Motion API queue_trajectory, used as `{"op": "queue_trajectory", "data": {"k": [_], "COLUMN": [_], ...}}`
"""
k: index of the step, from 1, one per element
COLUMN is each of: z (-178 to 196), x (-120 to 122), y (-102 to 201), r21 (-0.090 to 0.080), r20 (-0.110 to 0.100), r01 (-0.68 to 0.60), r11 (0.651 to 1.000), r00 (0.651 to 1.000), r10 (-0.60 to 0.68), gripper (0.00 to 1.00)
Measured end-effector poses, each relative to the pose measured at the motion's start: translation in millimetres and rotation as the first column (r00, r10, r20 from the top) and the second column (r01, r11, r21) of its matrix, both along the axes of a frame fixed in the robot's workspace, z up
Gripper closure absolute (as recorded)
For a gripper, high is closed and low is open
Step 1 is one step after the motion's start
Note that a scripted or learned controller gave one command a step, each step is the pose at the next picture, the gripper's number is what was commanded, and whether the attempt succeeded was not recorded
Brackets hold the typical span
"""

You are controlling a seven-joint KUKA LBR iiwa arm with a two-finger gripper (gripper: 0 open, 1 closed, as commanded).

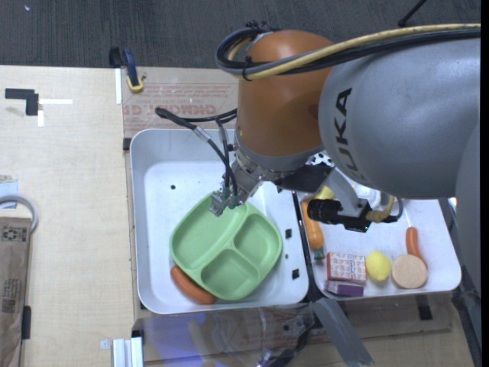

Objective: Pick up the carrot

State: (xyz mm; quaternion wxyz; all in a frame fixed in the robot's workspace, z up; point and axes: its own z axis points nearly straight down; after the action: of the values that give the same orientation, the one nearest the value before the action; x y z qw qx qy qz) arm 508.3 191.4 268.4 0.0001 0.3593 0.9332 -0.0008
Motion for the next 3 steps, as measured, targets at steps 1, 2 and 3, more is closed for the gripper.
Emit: {"op": "queue_trajectory", "data": {"k": [1, 2, 3], "z": [-16, 11, 94], "x": [-30, -27, -16], "y": [-76, -3, -87], "r21": [-0.001, 0.0, 0.0], "r20": [-0.002, -0.001, 0.002], "r01": [-0.048, -0.031, 0.203], "r11": [0.999, 1.0, 0.979], "r00": [0.999, 1.0, 0.979], "r10": [0.048, 0.031, -0.203], "gripper": [1.0, 1.0, 1.0]}}
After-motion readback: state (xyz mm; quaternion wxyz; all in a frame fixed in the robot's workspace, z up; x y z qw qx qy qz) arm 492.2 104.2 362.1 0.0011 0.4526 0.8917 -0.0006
